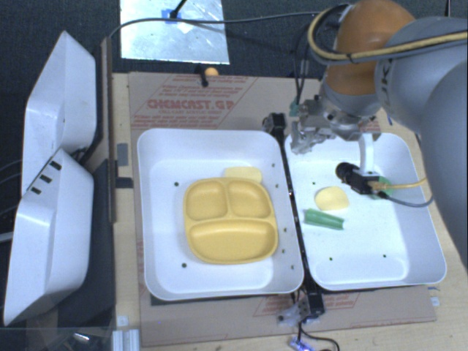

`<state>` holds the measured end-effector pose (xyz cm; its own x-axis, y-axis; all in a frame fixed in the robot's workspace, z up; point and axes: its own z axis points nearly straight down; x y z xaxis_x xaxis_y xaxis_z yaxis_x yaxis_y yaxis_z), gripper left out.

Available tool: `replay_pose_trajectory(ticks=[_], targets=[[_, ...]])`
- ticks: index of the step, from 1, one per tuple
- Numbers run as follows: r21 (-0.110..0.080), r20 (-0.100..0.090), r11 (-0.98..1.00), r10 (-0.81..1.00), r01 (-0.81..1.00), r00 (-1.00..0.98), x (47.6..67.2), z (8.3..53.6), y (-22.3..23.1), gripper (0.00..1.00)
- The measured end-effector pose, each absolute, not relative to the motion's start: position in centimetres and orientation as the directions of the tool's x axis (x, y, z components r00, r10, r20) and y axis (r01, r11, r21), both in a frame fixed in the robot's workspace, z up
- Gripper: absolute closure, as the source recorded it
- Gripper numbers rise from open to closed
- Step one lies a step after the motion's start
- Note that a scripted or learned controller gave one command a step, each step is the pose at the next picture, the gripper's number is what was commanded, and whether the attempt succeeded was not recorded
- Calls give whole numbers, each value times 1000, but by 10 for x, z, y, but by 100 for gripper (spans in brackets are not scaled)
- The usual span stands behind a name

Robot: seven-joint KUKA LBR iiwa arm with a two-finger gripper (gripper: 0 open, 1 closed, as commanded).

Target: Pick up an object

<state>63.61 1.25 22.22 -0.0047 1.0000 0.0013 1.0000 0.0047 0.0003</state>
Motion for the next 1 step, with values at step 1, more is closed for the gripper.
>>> replay_pose_trajectory(ticks=[1], targets=[[1, 1, 4, 1000, 1000, -4, 632, 225, 55, 100]])
